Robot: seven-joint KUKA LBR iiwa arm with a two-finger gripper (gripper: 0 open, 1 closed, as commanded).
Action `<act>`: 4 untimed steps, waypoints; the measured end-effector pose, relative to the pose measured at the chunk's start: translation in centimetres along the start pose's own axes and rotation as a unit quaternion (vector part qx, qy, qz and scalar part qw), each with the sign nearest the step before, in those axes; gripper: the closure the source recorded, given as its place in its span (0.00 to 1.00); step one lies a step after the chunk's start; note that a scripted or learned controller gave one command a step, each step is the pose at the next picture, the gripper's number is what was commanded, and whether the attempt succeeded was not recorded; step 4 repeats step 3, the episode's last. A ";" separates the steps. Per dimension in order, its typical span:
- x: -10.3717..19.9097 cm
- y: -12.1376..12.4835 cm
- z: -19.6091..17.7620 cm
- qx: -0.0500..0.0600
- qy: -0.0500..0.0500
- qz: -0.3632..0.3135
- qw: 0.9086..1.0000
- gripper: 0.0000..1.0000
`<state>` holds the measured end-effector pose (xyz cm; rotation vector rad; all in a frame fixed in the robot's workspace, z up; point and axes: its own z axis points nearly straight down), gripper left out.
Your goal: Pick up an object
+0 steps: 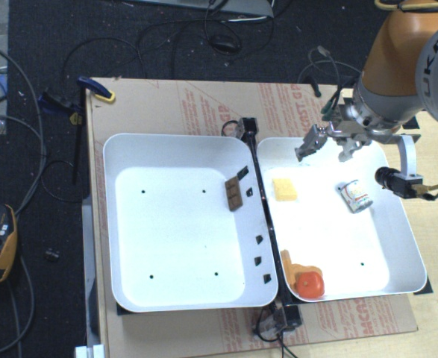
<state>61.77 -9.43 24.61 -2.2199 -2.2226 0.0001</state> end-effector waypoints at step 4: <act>2.5 2.5 5.5 0.001 0.000 0.000 1.000 0.00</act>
